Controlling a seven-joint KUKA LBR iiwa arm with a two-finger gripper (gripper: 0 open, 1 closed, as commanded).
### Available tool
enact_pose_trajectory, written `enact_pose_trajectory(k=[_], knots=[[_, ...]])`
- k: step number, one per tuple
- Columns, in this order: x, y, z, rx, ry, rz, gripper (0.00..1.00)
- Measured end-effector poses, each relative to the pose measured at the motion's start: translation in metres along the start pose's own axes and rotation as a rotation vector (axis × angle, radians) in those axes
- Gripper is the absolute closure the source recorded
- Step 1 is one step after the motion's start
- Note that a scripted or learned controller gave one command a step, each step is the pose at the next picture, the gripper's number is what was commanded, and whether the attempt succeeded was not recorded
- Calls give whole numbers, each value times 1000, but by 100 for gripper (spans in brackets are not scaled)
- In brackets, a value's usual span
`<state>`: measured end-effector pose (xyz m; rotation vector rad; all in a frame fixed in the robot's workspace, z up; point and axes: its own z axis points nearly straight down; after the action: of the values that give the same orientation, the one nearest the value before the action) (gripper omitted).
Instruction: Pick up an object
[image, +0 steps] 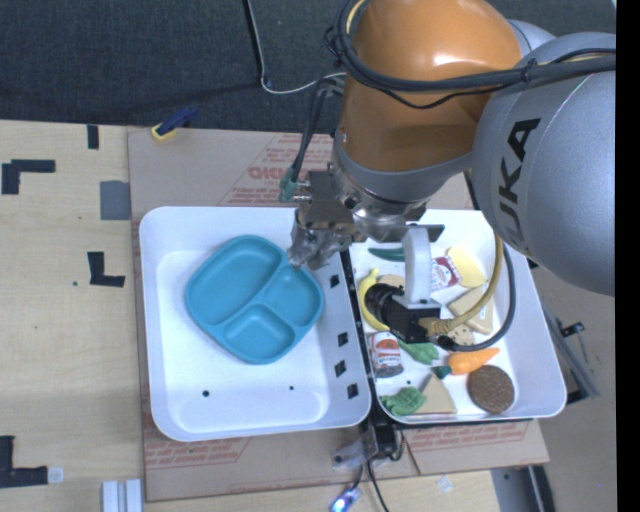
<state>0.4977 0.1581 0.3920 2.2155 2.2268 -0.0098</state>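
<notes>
Blue tray (253, 298) lay in the left bin (165, 245), gripper (312, 243) right at its upper-right rim. Finger state: couldn't tell. Tray looked light, stiff, slick plastic; best pinched at the rim or centre divider.

I work at a robotics test bench in a laboratory, not a home or a shop. Two shallow white plastic bins (160, 300) sit side by side on a flat sheet of printed brown cardboard (215, 165) laid over a pale wooden benchtop (60, 330). Black tape marks (98, 270) are stuck to the wood to the left of the bins. A black cable (262, 55) runs across dark grey carpet (120, 50) behind the bins. The bin on the right holds a jumble of small toy food pieces (470, 362), and the bin on the left a blue plastic divided tray (253, 298).
</notes>
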Motion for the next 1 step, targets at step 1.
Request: enact_pose_trajectory(k=[1], knots=[[0,0,-9,2,-1,-1,100]])
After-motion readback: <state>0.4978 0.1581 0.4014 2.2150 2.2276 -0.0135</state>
